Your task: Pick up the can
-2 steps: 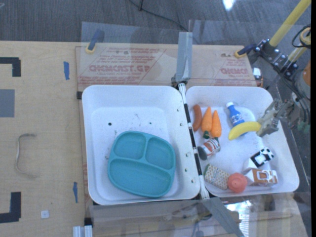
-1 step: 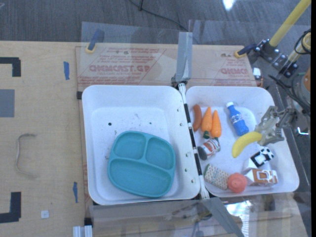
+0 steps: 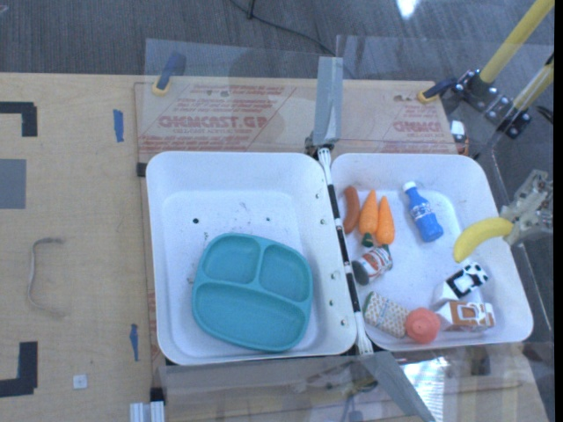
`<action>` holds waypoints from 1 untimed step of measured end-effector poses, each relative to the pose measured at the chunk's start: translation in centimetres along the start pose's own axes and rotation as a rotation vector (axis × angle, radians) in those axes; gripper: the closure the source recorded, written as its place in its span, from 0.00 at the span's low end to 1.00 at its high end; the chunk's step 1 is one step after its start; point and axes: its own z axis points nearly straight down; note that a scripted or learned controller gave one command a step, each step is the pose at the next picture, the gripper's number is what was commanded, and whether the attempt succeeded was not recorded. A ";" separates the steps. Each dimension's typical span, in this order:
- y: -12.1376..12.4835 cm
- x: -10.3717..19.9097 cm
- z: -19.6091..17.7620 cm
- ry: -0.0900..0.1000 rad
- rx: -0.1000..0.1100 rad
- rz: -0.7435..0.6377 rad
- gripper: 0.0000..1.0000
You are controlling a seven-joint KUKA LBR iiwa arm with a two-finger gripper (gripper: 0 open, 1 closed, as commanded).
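Your can (image 3: 373, 264) lies on its side at the right bin's (image 3: 493, 176) left wall, long axis slanting left-near to right-far. The tool (image 3: 525, 207) at the right rim clamps a banana (image 3: 479, 236); the can lies well left.

The gripper (image 3: 532, 207) at the right bin's (image 3: 493, 176) right rim shows as a pale, blurred shape cut off by the picture's edge. The can (image 3: 374, 263), near that bin's left wall, has a label too small to read. In the near right corner, a carton's (image 3: 469, 316) printing is likewise illegible.
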 end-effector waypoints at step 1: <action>6.2 -1.3 1.1 0.004 -0.001 0.047 1.00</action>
